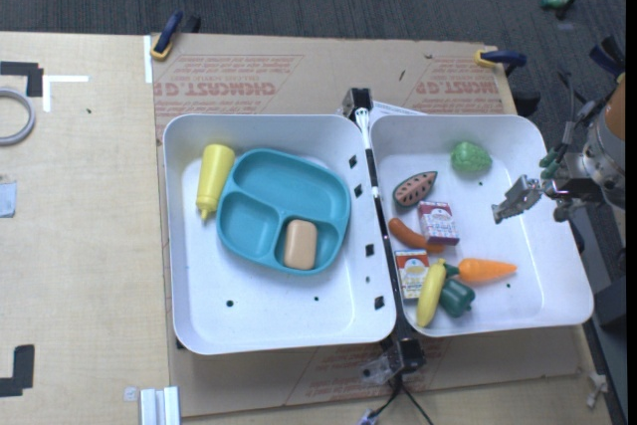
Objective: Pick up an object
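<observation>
Right bin (557, 304), contents placed relative to the small red-and-white carton (438, 221) near its centre. Green leafy vegetable (471, 157): up and right. Brown seeded slice (415, 186): just up-left. Sausage (407, 233): touching its lower left. Carrot (485, 269), banana (431, 293), green pepper (456, 297) and second carton (411, 271): below.

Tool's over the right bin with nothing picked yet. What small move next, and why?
Probably ease the tool down and left toward the carrot. The tool sits above bare floor near the right bin's right wall, and the carrot is the nearest item, lying mostly apart from the pepper and banana.
</observation>
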Robot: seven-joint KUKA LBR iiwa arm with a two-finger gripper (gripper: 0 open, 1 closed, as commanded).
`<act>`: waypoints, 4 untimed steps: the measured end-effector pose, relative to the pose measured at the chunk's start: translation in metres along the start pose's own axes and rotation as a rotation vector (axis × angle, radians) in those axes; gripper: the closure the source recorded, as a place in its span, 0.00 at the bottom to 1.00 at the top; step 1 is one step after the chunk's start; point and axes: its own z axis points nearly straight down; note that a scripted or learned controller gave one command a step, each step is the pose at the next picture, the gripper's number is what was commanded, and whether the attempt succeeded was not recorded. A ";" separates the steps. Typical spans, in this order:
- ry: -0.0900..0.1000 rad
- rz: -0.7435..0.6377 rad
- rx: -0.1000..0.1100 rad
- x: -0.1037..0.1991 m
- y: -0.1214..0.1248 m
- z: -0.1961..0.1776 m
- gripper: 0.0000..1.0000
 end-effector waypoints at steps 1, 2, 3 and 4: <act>0.001 0.036 0.000 0.025 0.029 0.157 0.00; 0.000 0.001 -0.001 0.033 0.113 0.183 0.00; 0.001 0.154 0.001 0.033 0.081 0.190 0.00; 0.001 0.156 0.001 0.033 0.081 0.181 1.00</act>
